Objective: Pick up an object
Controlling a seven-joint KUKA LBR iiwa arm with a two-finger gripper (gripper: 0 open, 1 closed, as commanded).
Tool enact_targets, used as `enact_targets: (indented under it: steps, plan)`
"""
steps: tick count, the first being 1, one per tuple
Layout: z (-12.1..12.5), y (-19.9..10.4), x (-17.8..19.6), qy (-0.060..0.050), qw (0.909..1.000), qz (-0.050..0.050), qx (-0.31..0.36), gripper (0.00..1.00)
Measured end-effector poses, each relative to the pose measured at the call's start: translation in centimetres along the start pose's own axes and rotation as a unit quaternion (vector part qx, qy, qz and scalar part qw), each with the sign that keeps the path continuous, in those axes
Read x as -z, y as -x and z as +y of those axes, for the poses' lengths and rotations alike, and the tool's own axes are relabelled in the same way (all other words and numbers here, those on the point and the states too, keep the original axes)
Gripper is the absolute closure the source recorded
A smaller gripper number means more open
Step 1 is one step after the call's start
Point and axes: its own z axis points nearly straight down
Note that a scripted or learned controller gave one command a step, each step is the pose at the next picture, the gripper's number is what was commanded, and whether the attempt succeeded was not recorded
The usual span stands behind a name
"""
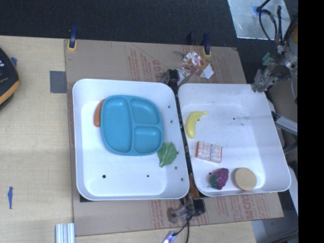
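Observation:
The right bin (253, 110) holds a yellow banana (195, 122), a pink-and-white wafer packet (209, 152), a purple bunch of grapes (219, 178) and a round tan biscuit (244, 178). In the left bin (86, 151) a blue divided plate (132, 124) lies over an orange item (96, 114). A green leaf (167, 154) rests at the plate's front right. My gripper (263, 78) hangs at the right bin's far right corner, well away from all the objects, with nothing seen in it.
A crumpled wrapper (195, 65) lies on the brown cardboard behind the bins. A yellow-and-black device (6, 80) sits at the bench's left edge. Cables and clamps (271, 19) crowd the upper right beside the arm.

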Motion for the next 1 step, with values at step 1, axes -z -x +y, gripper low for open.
enact_targets:
  steps: [1]
  plan:
    - [-0.01, -0.01, -0.02, 0.0, 1.0, 0.0, 0.0, 0.0]
